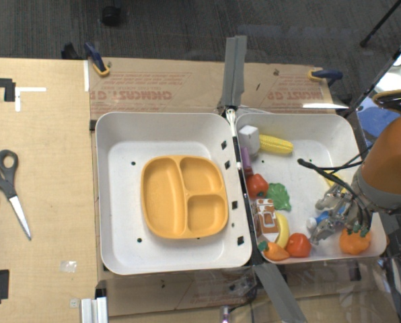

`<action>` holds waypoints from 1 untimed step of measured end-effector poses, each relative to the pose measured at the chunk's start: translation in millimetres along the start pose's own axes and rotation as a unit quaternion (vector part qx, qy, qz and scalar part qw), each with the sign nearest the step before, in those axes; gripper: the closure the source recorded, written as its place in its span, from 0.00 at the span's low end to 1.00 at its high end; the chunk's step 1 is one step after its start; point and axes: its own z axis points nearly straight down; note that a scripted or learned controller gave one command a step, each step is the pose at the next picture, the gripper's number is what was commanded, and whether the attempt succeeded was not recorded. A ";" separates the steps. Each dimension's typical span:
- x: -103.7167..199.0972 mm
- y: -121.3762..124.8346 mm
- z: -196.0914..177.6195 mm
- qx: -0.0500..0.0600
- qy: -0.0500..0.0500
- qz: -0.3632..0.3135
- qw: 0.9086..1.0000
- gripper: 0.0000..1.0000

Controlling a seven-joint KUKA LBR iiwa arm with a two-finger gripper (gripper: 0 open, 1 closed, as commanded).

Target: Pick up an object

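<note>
claw (330,222): low in right bin (307,132), grip state can't tell | orange fruit (354,242) just beside it, tomato (298,245) near | far side: left bin (113,180) holds yellow divided plate (184,196) | cardboard lettering unreadable

L bin, a shallow white plastic tub (113,200), holds a yellow three-compartment plastic plate (184,196) at centre. R white plastic bin (307,123) sits just beside it w/ toy food: yellow corn cob (275,144) at back, green broccoli piece (278,196) mid, red tomato (298,245) at front. Grey-handled steel scissors (11,188) lie on bench far L.
</note>
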 end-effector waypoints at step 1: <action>31.5 63.8 -1.9 0.001 -0.005 0.051 0.999 0.00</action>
